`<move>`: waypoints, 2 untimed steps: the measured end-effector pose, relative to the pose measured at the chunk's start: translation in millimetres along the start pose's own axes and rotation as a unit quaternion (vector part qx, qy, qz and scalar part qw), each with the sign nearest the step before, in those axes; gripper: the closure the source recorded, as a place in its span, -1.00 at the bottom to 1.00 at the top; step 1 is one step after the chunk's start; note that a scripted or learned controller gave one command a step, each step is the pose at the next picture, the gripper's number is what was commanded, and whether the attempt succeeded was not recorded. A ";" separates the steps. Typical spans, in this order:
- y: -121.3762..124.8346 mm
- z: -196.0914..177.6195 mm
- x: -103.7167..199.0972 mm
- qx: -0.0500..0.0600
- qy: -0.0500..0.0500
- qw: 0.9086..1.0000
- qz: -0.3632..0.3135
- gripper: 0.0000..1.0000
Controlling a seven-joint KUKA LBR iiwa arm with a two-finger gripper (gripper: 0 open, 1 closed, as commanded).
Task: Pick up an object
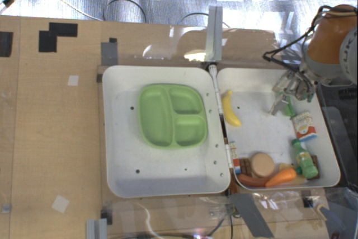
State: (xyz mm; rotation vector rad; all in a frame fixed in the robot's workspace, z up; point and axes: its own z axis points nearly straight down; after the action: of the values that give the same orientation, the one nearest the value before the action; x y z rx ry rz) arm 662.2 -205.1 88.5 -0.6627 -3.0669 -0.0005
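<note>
My arm comes in from the right, with its orange band above the far right corner of the right bin. My gripper hangs low over the far right part of that bin, pointing down and to the left. Its two metal fingers look close to each other at the tips, and I see nothing pinched between them. A small green thing lies just beside the fingers on their right; I cannot tell what it is or whether it touches them.

The things I could pick up are all in the right bin. A banana lies along the left wall, its length running from far to near. A small carton with red and white print rests near the right wall, a little nearer than my gripper. Nearer still stands a green bottle. Along the near edge several pieces crowd together: a round tan disc, an orange carrot just right of it, and a reddish sausage below the disc against the near wall. A small red and blue packet sits at the near left corner.

The left bin holds a green tray with three compartments, lying flat in the far middle of the bin. Both bins sit side by side on a wooden bench.
</note>
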 end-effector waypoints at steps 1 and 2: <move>2.9 -15.7 -5.2 -0.001 -0.013 1.000 -0.004 1.00; 65.6 -120.0 62.7 -0.005 -0.012 1.000 0.028 1.00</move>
State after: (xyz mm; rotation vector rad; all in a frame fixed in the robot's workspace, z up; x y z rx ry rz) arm 632.6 -119.6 208.7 -0.7547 -3.0710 -0.0076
